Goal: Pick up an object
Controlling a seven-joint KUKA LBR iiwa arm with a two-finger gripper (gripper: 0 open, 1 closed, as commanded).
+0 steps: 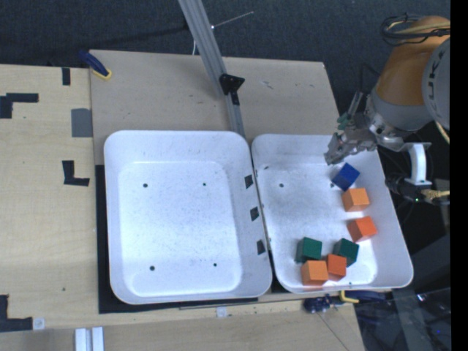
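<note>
The right white bin [292, 196] holds several small blocks. A blue block [346, 175] lies near its far right side, with an orange block [356, 199] just below it and another orange block [362, 229] further down. Two green blocks [309, 248] [346, 251] and two orange blocks [315, 272] [336, 265] cluster near the front. My gripper [339, 152] hangs just above and left of the blue block, at the bin's far right edge. Nothing shows between its fingers.
The left white bin [179, 210] sits beside the right one. A slanted metal pole [208, 42] rises behind the bins, ending at a black clamp [231, 83]. The arm's orange band [409, 72] is at the upper right.
</note>
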